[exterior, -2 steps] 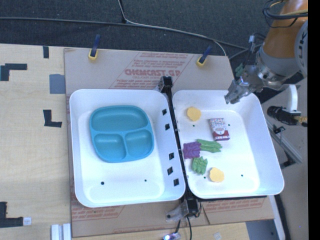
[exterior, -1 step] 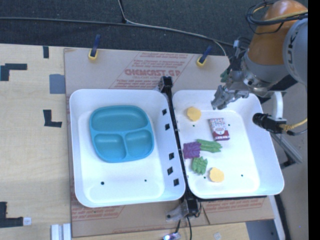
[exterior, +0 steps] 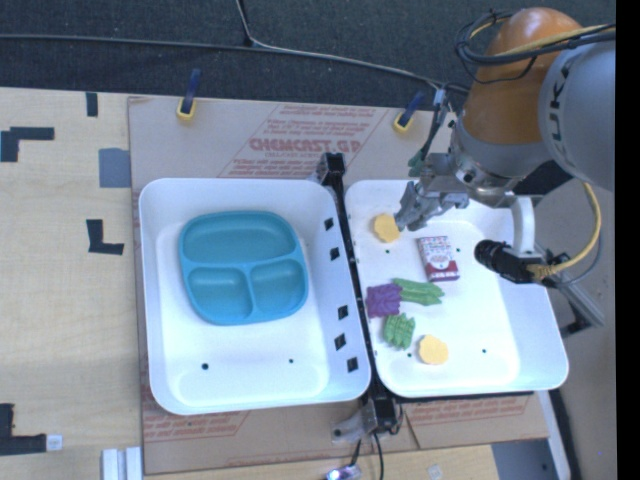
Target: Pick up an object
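Arm: we see the grey KUKA arm with its orange band reaching in from the right, part of the maker's lettering showing on its grey casing, its two-finger gripper (exterior: 408, 215) lowered over the far part of the right white bin (exterior: 520, 353).
Claw: we cannot tell how wide it stands; it appears as a dark blur, so whether anything lies in it is not resolved.
Nearest object: the small round yellow piece (exterior: 386, 228) lies on the bin floor just beside the gripper tip, which we judge to be the candidate for picking, since the wrist is slanted down toward it.
Other candidates: a small red and white carton (exterior: 438, 258) lies flat near the middle; a purple toy piece (exterior: 382, 300), a long green toy piece (exterior: 420, 292) and a second green toy piece (exterior: 400, 330) sit clustered together; a yellow round slice (exterior: 432, 350) lies nearer the front rim.
Left white bin (exterior: 160, 368): it holds a teal plastic plate with three compartments (exterior: 243, 266), well apart from the arm.
Base: both bins rest on a brown cardboard sheet (exterior: 240, 133) fastened by two yellow clamps (exterior: 187, 108), presumably to stop it shifting.
Writing: red print on the cardboard reads roughly "CHEMCAST GP"; the carton's label is too small to read.
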Controlling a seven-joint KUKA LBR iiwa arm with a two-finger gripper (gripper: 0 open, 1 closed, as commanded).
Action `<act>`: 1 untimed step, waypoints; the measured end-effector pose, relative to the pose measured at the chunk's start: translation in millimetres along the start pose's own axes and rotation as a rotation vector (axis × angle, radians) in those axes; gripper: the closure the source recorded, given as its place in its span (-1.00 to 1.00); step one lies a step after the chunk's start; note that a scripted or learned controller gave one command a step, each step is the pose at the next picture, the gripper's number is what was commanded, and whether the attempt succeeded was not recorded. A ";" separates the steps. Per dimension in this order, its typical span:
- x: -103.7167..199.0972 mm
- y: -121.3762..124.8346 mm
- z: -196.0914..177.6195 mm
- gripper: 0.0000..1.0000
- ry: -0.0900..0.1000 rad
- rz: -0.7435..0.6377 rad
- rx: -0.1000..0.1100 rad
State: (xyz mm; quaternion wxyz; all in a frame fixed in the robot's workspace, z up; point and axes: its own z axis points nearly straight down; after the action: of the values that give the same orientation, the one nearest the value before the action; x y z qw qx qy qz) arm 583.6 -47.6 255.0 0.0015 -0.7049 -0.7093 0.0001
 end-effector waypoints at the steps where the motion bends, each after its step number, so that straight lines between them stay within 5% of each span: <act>1: 42.5 -12.2 4.5 1.00 -0.001 0.001 0.001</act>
State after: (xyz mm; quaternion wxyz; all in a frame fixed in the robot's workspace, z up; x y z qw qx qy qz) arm 571.2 -5.2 250.7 0.0014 -0.7054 -0.7088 0.0007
